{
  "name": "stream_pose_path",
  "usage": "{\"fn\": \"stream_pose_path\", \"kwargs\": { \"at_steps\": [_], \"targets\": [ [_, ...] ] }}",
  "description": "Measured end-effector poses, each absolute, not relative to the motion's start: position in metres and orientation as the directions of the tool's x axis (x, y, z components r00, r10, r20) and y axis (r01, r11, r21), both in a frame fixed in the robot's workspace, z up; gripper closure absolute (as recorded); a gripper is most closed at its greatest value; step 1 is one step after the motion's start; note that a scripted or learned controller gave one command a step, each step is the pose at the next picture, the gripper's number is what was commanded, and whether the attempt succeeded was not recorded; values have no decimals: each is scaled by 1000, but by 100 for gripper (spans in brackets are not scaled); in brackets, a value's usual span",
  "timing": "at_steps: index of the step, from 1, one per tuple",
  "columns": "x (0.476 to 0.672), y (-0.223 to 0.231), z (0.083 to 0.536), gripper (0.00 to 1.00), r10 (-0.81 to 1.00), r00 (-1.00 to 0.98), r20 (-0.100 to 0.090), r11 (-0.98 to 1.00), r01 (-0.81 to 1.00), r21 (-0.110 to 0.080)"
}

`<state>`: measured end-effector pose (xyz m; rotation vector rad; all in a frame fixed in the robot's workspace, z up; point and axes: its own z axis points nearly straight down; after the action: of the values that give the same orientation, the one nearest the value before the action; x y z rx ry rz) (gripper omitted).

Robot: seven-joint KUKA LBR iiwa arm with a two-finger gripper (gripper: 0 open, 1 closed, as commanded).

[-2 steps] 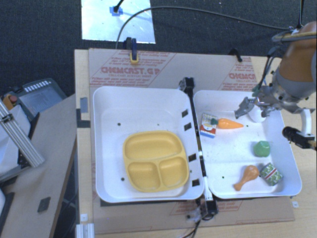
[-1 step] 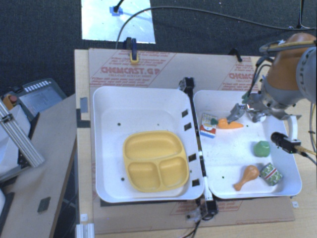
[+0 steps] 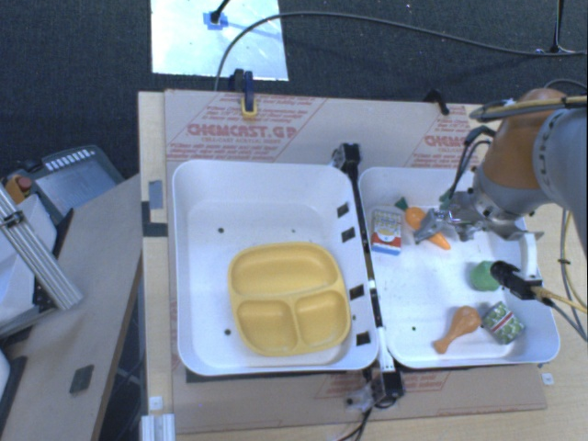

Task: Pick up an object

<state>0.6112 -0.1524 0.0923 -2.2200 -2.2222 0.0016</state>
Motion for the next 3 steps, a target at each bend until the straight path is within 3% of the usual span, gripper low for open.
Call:
{"fn": "stream_pose_path", "kwargs": {
  "at_steps": [1,2,3],
  "targets": [
    [612,-152,85,0,1000,-2,-1,2,1000,2],
    [612,-153,95,100,1000,-2,-1,2,1000,-1],
    [605,-148,147,100,1000,-2,-1,2,1000,6]
  ]
}}
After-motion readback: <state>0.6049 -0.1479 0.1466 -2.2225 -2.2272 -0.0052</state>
